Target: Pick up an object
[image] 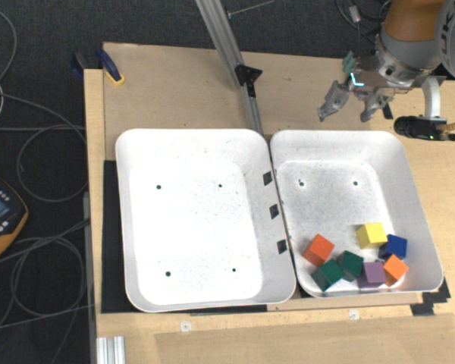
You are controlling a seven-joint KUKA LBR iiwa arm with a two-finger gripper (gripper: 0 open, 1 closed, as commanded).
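Fingers (353,111) of the gripper are seen spread apart, with nothing between them, hanging over the bare surface (182,89) just beyond the far rim of the right bin (409,173). Above them the grey wrist and its orange band rise toward the upper right corner of the view.

From the fingers, everything that could be picked lies toward the near edge of the view and slightly to the right — well apart, across almost the whole length of the right bin. A cluster of small blocks is gathered in that bin's near right corner: an orange-red block (318,249), a yellow block (372,234), a blue block (395,246), an orange block (395,267), a purple block (373,272) and two dark green blocks (341,268) packed close together, several of them touching.

None has a marked long axis. The yellow block and the orange-red block sit at the cluster's far edge and are judged the easiest to reach — the rest are crowded against the bin wall. The left bin (136,203) lies further from the fingers.
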